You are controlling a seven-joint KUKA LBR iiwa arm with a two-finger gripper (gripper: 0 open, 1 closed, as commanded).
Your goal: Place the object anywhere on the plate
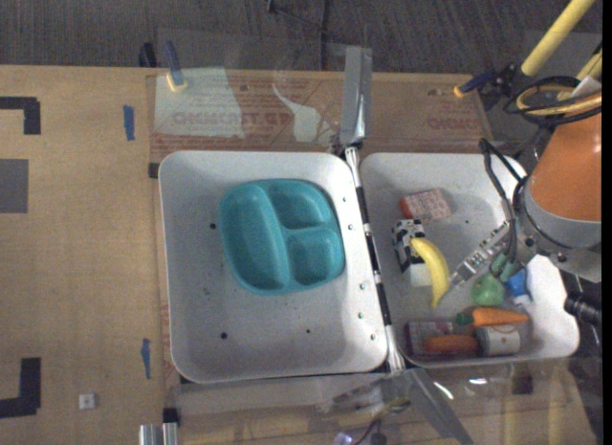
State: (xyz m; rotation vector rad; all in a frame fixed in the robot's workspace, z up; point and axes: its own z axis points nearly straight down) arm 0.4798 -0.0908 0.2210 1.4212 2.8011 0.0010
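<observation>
Orange-banded arm (572, 180) over the right bin (559, 338); teal plate (282, 234) in the left bin (191, 319).
Gripper (481, 259) hangs low beside a banana (432, 266) and a green object (488, 290); whether its jaws are spread or closed cannot be told. Nearby lie a carrot (497, 317), a can (499, 341), a pink block (426, 205) and a blue piece (517, 285). No item rests on the plate's three compartments.

We see the plate (282, 234) in the left bin (191, 338); banana (433, 266) and carrot (497, 317) in the right bin (449, 177).
</observation>
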